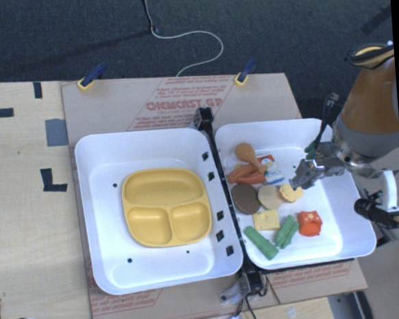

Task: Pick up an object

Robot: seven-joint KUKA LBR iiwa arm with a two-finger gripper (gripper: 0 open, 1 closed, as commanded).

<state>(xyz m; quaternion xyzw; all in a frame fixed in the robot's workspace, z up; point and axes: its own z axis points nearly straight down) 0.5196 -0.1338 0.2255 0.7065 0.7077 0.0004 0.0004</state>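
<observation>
Pale yellow food piece (291,193) lies just below-left of gripper (303,178), touching its tip; finger state cannot tell; not visibly held

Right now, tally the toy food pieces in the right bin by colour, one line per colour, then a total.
Green: 2, the two green pieces near the front.
Red or orange: 2, the red piece and the orange piece.
Brown: 2, the drumstick-shaped piece and the dark round piece.
Yellow or tan: 3, the yellow square, the tan round, and the yellow piece at the gripper.
Total: 9
</observation>
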